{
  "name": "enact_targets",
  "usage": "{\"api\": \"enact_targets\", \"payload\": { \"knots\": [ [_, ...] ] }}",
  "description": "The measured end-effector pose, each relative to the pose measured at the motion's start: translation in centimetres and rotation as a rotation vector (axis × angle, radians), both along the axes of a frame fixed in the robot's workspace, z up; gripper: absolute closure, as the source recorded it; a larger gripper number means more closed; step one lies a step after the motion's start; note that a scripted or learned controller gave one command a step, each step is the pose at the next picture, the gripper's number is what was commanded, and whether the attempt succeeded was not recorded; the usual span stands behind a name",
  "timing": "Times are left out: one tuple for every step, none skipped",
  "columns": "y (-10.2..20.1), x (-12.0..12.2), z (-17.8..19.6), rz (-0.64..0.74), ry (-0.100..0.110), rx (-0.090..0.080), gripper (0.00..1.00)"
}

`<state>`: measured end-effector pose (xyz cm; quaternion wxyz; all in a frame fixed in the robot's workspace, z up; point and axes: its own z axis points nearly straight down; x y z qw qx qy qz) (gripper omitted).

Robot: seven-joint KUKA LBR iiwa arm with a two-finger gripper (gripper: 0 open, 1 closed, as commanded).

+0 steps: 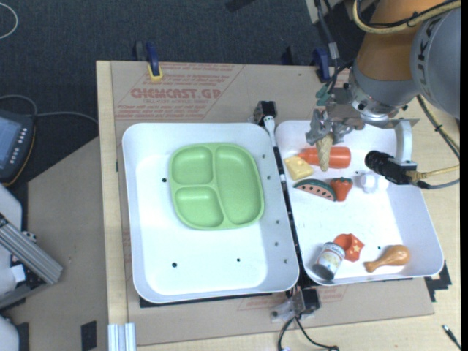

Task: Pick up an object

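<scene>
The gripper (325, 156) hangs over the upper left part of the right bin (417, 225), its grey fingers pointing down onto the toy carrot (333, 156). The finger tips overlap the carrot's orange body at its left half; whether they are spread or pressed together cannot be told from this angle, nor whether the carrot sits between them.

Positions relative to the gripper:

- Yellow cheese wedge (297, 167) — just beside it to the left, slightly nearer the camera.
- Watermelon slice (316, 189) and strawberry (341, 189) — directly below it in the view, side by side, touching or nearly so.
- Small white piece (367, 182) — to its right, under a black cylinder mounted on the arm.
- Tin can (329, 259), red pepper piece (349, 246) and chicken drumstick (387, 257) — well apart from it, along the bin's near edge.
- Green divided plate (216, 186) — far to its left, in the middle of the left bin (146, 218).
</scene>
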<state>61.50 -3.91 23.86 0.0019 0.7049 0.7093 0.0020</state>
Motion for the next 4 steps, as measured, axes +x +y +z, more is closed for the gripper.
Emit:
{"api": "enact_targets", "payload": {
  "knots": [
    [3.4, 4.1, -0.7, -0.002, 0.000, -0.001, 1.00],
    [3.9, 2.8, -0.9, -0.005, 0.009, 0.000, 1.00],
    [2.1, 3.1, -2.0, -0.008, 0.009, -0.001, 1.00],
    [2.3, 3.5, -0.9, -0.005, 0.002, -0.001, 1.00]
  ]
}}
